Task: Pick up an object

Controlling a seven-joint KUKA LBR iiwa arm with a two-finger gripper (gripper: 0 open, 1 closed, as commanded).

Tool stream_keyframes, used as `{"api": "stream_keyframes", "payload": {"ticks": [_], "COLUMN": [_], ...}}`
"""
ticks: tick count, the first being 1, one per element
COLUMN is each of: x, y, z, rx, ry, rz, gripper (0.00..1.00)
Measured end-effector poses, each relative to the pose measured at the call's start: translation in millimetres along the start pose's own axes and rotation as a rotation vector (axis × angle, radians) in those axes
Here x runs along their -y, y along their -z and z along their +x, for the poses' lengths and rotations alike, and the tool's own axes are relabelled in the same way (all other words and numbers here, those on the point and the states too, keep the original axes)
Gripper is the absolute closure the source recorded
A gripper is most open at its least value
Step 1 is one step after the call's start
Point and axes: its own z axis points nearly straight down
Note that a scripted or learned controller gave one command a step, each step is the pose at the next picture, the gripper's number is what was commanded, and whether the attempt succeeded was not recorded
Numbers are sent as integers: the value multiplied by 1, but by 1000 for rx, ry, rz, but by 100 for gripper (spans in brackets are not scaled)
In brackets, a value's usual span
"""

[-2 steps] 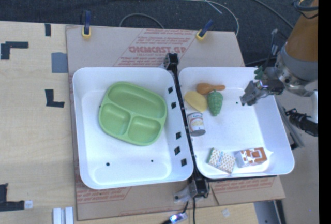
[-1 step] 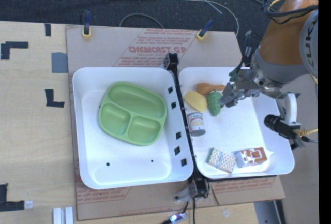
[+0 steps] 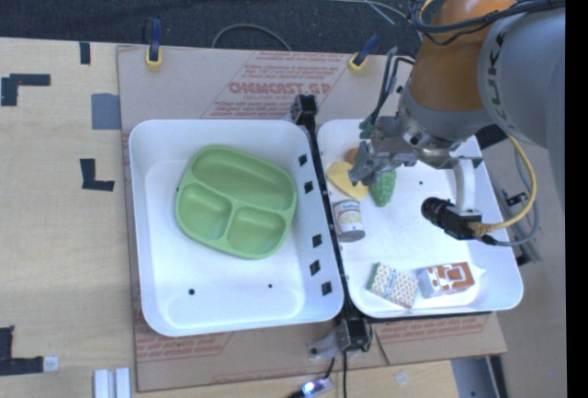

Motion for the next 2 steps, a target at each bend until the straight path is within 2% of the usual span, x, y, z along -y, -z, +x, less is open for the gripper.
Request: {"api": "stream_keyframes", "payload": {"ticks": [2], "x": [-18], "y": [-27], "z": [100], "rx": [1], "ry": [0], "rz": [0], "gripper": [100]}}
